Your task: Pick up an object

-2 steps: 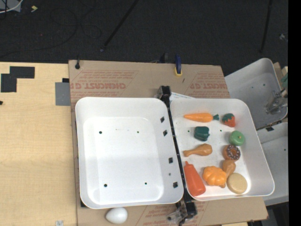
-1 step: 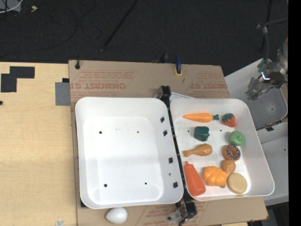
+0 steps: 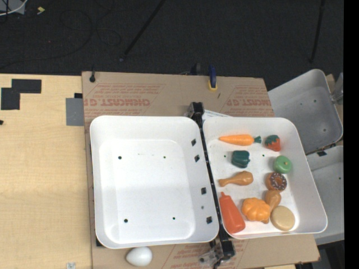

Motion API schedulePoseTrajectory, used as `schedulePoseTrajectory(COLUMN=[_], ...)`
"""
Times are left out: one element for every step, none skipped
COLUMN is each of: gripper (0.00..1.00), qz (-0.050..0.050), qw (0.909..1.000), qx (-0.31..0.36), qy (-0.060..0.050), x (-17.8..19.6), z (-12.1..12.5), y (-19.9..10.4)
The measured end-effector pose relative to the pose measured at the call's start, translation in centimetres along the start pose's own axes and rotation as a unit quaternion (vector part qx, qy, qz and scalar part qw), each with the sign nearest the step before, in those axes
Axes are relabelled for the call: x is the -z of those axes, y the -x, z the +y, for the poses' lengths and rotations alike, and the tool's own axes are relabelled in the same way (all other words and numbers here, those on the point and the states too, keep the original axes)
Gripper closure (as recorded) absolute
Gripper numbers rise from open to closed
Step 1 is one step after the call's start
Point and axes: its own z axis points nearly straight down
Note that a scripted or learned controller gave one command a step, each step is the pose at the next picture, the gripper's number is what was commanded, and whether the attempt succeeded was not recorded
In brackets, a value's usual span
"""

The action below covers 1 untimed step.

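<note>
Two white bins sit side by side on a cardboard sheet [image 3: 146,97] on the table [image 3: 39,172], touching along a black clip strip in the middle.

Right bin [image 3: 303,150] holds all the pickable toy food:
- far row: carrot [image 3: 240,139] lying flat, strawberry [image 3: 272,143] near its tip
- middle: green pepper [image 3: 240,158], green apple [image 3: 282,164], drumstick [image 3: 236,179], donut [image 3: 276,181]
- near row: red bottle [image 3: 231,212] against the inner wall, orange squash [image 3: 256,209] just beside it, brown piece [image 3: 272,197] touching the squash, round bun [image 3: 282,218] in the near right corner

Near row is crowded; carrot and pepper sit apart with open space around them.

Left bin [image 3: 98,167]: bare white floor with a few small dark holes.

White egg [image 3: 138,256] lies on the cardboard just outside the left bin's near wall. Blue clamp [image 3: 212,78] on the cardboard's far edge. Grey metal plate [image 3: 305,102] stands right of the right bin.
</note>
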Motion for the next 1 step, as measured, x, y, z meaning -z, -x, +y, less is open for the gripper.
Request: schedulePoseTrajectory(gripper=[1.0], qz=[0.0], qw=[1.0], qx=[0.001], qy=[-0.001], x=[10.78], z=[-1.87], y=[-0.03])
